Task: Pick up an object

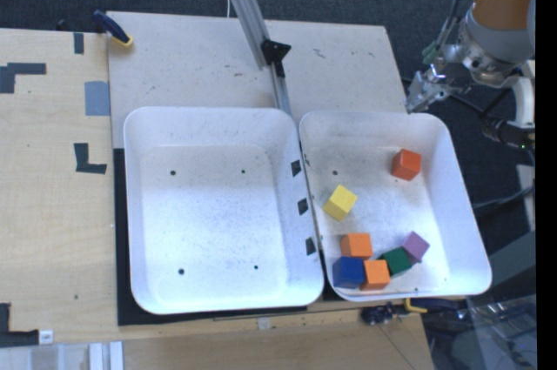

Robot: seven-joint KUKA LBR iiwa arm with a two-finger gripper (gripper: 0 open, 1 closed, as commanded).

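Blocks sit in the right-hand shallow white bin (452,185), right of centre in the frame: a red-orange cube (406,164) alone toward its upper part, a yellow cube (340,202) tilted near its middle, and a cluster at its lower edge, where an orange cube (355,245), a blue cube (348,272), a second orange cube (376,273), a green block (397,260) and a purple block (416,245) crowd together. My gripper (424,88) hangs above the bin's upper right corner, outside its rim, nothing between its tips; how wide it stands I cannot tell. The left white bin (139,185) lies alongside.
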